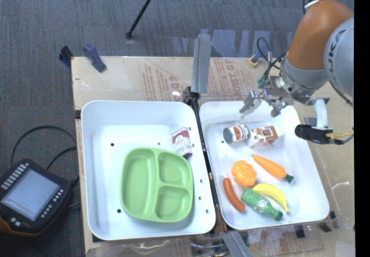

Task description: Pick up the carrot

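A: Status, big to small?

B: Bench holds two white bins side by side. Left bin (98, 128) carries a green divided plate (156, 184), three compartments, nothing in them. A small red-and-white carton (182, 143) lies at the plate's upper right edge, near the divider between the bins.

A: Arm?

B: Arm (324, 36) comes in from the upper right, orange band above the wrist. Gripper (263, 107) hovers over the far edge of the right bin (315, 192), fingers spread apart, nothing between them.

A: Carrot location?

B: Carrot (272, 167) lies in the right bin, roughly mid-bin toward the right wall, orange body angled down to the right with the green tip at the lower right end. Well apart from the gripper, untouched.

A: Neighbours?

B: Can (236, 133) and a brown-and-white carton (263, 136) lie side by side just above it, under the gripper. Orange pepper (243, 173) just left of the carrot. Below: banana (273, 194), green bottle (261, 203) touching the banana, red sausage (233, 194) at the left.
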Controlling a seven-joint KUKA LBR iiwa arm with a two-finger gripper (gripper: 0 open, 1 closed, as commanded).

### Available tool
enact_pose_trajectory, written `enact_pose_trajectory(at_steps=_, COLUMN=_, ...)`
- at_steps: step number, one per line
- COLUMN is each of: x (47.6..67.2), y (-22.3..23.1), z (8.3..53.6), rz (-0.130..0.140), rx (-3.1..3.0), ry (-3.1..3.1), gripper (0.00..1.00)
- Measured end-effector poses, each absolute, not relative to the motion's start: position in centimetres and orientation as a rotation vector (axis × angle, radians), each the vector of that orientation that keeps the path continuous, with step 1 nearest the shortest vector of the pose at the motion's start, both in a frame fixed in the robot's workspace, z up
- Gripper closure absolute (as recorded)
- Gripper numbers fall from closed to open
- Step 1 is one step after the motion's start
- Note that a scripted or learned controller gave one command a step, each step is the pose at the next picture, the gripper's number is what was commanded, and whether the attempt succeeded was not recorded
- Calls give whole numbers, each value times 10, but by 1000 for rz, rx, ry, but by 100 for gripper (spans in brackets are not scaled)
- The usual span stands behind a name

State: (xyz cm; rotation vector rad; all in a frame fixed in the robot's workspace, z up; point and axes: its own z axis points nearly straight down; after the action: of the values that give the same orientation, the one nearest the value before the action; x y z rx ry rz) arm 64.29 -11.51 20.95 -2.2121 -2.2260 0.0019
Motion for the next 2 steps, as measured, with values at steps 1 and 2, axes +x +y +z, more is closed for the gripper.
enact_pose_trajectory(at_steps=1, x=591, y=-177, z=127, rz=3, rx=-2201, ry=-2235, gripper=0)
enact_pose_trajectory(at_steps=2, x=503, y=-179, z=86, rz=3, rx=-2342, ry=-2085, gripper=0)
